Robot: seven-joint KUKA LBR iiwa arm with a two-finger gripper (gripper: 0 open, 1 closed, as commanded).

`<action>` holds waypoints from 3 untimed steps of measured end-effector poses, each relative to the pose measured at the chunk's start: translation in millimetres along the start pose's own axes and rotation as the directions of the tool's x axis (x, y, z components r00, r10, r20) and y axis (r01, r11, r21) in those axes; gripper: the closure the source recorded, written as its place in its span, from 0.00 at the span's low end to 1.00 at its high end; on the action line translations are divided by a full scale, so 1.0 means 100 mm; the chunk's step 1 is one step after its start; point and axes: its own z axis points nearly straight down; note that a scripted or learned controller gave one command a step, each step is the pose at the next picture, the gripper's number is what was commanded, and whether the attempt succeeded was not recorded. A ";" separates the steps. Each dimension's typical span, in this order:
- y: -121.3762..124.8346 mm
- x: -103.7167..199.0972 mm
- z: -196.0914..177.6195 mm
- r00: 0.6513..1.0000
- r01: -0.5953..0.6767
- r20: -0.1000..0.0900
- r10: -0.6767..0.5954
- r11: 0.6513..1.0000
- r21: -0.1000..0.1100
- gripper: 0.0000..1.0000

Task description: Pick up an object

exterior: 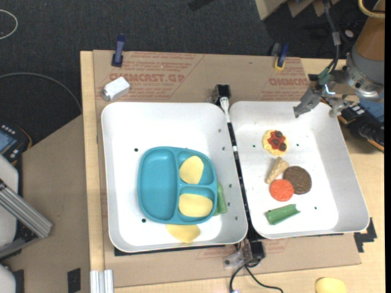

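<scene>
From the overhead camera I see a plywood bench (183, 78) with red printed lettering, standing on dark carpet, with two blue clamps at its far edge and a small white block near the far left corner. Two white bins sit side by side on it. The left bin (122, 133) holds a teal divided plate (160, 185) with yellow pieces in two compartments and another yellow piece just off its near edge.

The right bin (342, 182) holds a yellow disc with red topping (275, 141), a tan wedge (276, 170) with its long axis running from near-left to far-right, a brown round cookie (298, 179) touching an orange-red disc (281, 190), and a green strip (282, 213) lying roughly left-right, tilted slightly.

The gripper (317, 99) hangs over the right bin's far right corner, well apart from the food pieces; I cannot tell how its fingers stand.
</scene>
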 end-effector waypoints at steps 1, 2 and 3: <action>-0.02 -0.70 1.40 1.000 -0.005 -0.003 0.005 1.000 0.008 0.00; 0.01 -0.67 1.21 1.000 0.000 0.002 0.000 1.000 -0.003 1.00; -0.94 -0.68 1.60 1.000 -0.005 -0.004 0.005 1.000 0.011 1.00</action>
